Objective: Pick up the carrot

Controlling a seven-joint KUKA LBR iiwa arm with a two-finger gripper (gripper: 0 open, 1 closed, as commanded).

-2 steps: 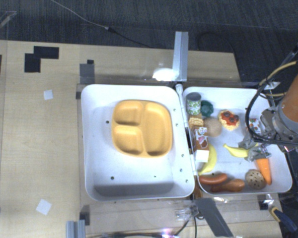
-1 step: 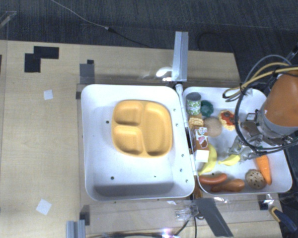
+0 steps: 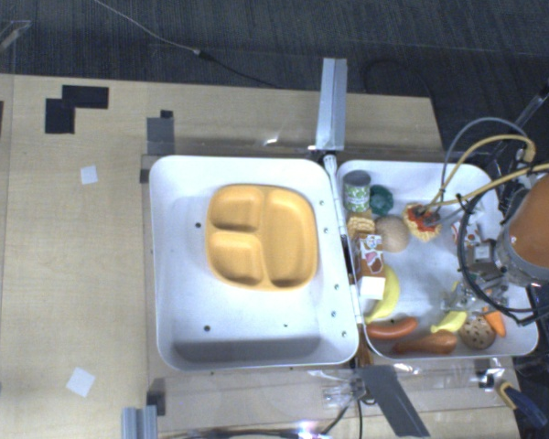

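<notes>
- The arm reaches in from the right over the right bin, its orange band above the bin's right edge.
- The gripper hangs low among a tangle of black and yellow cables, over the right half of that bin.
- Whether the gripper is open or closed I cannot tell; the cables and the wrist housing cover its tip.
- What I take for the carrot is a small orange piece in the near right corner of the right bin, just beside a brown speckled cookie.
- The carrot lies on the bin floor, near the gripper but on its near side, and nothing shows it being held.
- So I judge the pick not yet done: the closing, gripping and lifting are all left.
- The carrot is partly crossed by a black cable, so its full length and which way it points are hard to make out.
- Close around it lie a small yellow piece and a red sausage, which leave the corner crowded.
- The left bin holds a yellow divided plate, well apart from all this.
</notes>
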